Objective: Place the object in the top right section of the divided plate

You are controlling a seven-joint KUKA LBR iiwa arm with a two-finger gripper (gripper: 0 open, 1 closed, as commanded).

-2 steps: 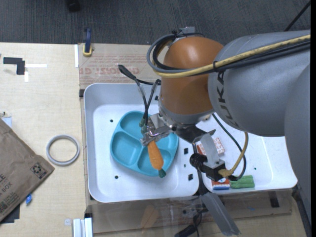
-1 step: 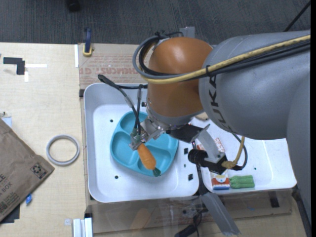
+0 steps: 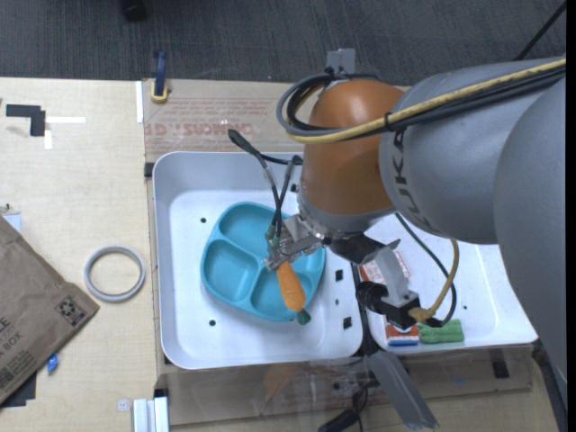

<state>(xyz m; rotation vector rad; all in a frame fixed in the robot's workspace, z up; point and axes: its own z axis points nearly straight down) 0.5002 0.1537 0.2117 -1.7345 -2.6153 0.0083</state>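
A: Where's the carrot sitting right now?

B: It lies on the blue divided plate, in the left white bin, slanted across the plate's right side toward that bin's front-right corner. Its green leafy end pokes over the plate's rim. The gripper hangs right at the carrot's upper end, under the big orange wrist.

A: Do the jaws have it?

B: I cannot tell. The metal parts crowd together over the tip, and whether the jaws are spread or pinched on the carrot is hidden from this slant.

A: So what makes the step go well?

B: I'd judge the carrot belongs further toward the bin's back edge, fully inside the section on the plate's upper right. A good move lifts it clear of the raised dividers, carries it across, and lowers it flat so neither end rides a ridge.

A: Anything awkward about the materials?

B: The carrot looks smooth, tapered, probably plastic, so it may roll or slip. The plate is glossy with curved, shallow walls, and the bin floor is slick white, so the plate itself could slide if nudged.
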